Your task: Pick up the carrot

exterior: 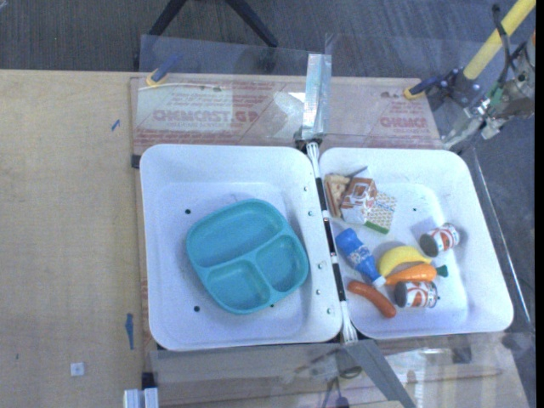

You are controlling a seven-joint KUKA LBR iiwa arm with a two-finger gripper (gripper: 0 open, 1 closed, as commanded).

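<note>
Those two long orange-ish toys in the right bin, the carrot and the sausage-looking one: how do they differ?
The carrot is bright orange with a green tip at its right end; the sausage is a darker red-orange all over. The carrot lies nearly level, resting against the yellow banana; the sausage slants down to the right, nearer the bin's front edge. The sausage looks slimmer. Both are small elongated toy foods in the right bin.

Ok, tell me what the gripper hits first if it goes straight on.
Probably the right bin at its far corner rim, though heading and depth are unclear; the gripper sits outside that bin, away from the carrot.
</note>
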